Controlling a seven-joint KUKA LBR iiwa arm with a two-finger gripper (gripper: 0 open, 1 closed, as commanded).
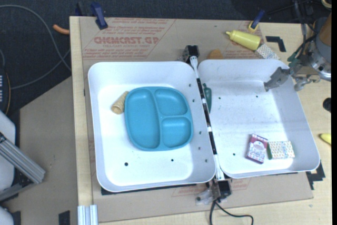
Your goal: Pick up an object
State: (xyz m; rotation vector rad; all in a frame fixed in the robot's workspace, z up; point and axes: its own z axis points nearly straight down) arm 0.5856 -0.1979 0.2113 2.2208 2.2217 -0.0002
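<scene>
We note a small red-and-white packet (257, 148) lying flat in the right bin (237, 113), beside a pale patterned packet (281, 150). Gripper (287, 79) hangs over the bin's far right edge, well apart from both; we cannot tell its grip state.

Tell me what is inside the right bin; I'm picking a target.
The right bin holds a small red packet and a pale patterned packet, touching near its front. A green thing lies at its left wall, mostly covered.

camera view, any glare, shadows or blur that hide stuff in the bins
In the camera view the light is even and soft; the left bin throws a thin shadow at its near edge; the blue plate and the small packets read sharp; the gripper over the right bin looks slightly soft, with a faint shadow beneath it; no strong glare.
</scene>
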